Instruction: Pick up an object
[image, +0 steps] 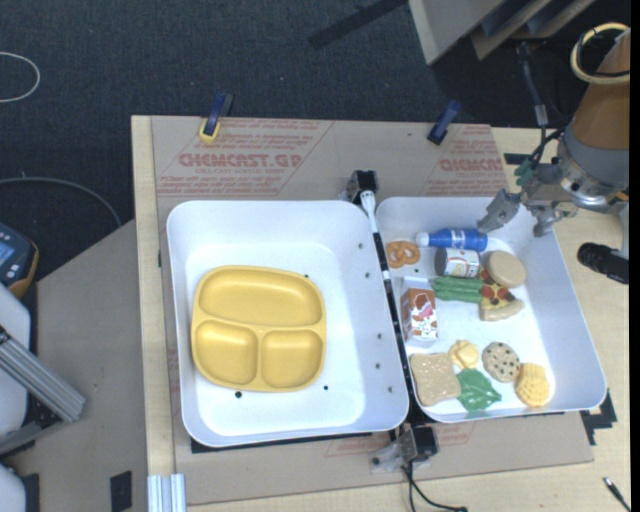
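The right bin holds several toy foods. At its back lies a blue-and-white bottle, with a pretzel, a small jar and a bun close by. A green vegetable, a pizza slice and a snack packet lie mid-bin. A bread slice, a cookie, a round waffle and a green leaf are near the front. My gripper hovers over the bin's back right, just right of the bottle, open with nothing between its fingers.
The left bin holds a yellow divided plate. A black hinge strip runs between the two bins. Clamps hold the cardboard at the back. The arm's orange band rises at the far right.
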